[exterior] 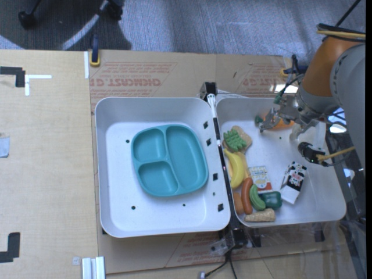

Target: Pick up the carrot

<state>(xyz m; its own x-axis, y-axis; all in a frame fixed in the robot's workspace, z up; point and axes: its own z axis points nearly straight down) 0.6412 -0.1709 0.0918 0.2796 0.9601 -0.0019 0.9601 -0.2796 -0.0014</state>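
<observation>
My gripper (271, 120) hangs over the far part of the right bin (325, 214), below the arm's orange band. A small orange carrot (281, 121) shows between its fingers, and the gripper is shut on it. The carrot looks lifted a little off the bin floor, though its far end is hidden by the wrist.
In the right bin, along its left side, lie a green toy on a cookie (236, 138), a banana (235, 167), a packet (260, 176), a red and an orange sausage-like piece (243, 195), a green pepper (266, 200) and a corn cob (260, 216). A milk carton (293, 182) stands near the middle. The left bin (116, 214) holds a teal divided plate (170, 159).
</observation>
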